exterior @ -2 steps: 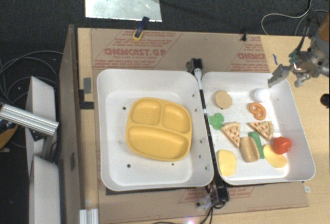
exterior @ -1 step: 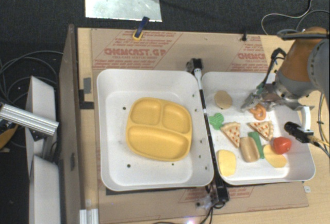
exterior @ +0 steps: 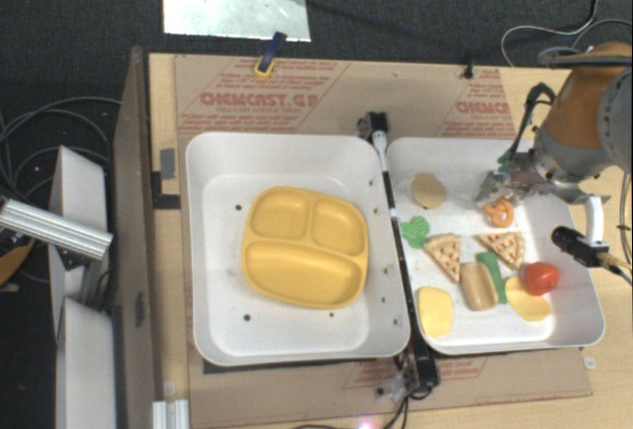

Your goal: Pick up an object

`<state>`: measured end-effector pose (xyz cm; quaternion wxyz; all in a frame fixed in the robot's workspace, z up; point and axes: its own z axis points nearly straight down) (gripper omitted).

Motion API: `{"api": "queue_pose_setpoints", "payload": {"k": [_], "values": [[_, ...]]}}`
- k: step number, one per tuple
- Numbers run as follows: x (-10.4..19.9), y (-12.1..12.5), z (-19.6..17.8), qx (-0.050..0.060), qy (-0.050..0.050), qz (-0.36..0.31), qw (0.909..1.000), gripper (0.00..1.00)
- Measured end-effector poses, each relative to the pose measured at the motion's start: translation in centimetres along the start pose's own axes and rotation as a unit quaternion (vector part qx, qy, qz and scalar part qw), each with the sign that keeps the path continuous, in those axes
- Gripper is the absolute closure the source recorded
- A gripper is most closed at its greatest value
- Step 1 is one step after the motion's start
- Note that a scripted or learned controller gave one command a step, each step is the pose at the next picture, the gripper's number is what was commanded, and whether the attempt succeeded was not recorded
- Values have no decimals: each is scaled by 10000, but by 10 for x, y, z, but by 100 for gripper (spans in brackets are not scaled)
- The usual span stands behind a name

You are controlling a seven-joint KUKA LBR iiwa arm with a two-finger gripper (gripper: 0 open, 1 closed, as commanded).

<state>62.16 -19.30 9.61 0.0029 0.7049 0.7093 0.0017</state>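
Camera view, from above the desk [exterior: 326, 86]. My hand [exterior: 497, 188] sits low over the far part of the right bin [exterior: 584, 318], reached in from the right with the orange-banded wrist behind it. I cannot tell how wide it stands; the tips are lost against the bin floor.

Items relative to my hand:
- Orange pretzel-shaped piece [exterior: 499, 213]: just below my hand, touching or nearly so; I cannot confirm it is gripped.
- Tan round cookie [exterior: 428, 190]: to the left of my hand, apart from it.
- Green leafy piece [exterior: 412, 229]: further left and nearer the camera.
- Two pizza slices [exterior: 445, 254] and [exterior: 505, 246]: below my hand, toward the camera.
- Hot dog [exterior: 479, 284]: below those, with a red tomato [exterior: 540, 277] to its right.
- Yellow piece [exterior: 434, 309]: at the near left corner of that bin.

Left bin [exterior: 213, 318]: well left of my hand, holding a yellow divided plate [exterior: 305, 246].
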Motion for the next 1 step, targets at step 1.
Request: {"api": "queue_pose_setpoints", "payload": {"k": [1], "values": [[85, 2, -103, -18, 15, -26, 10000, 100]]}}
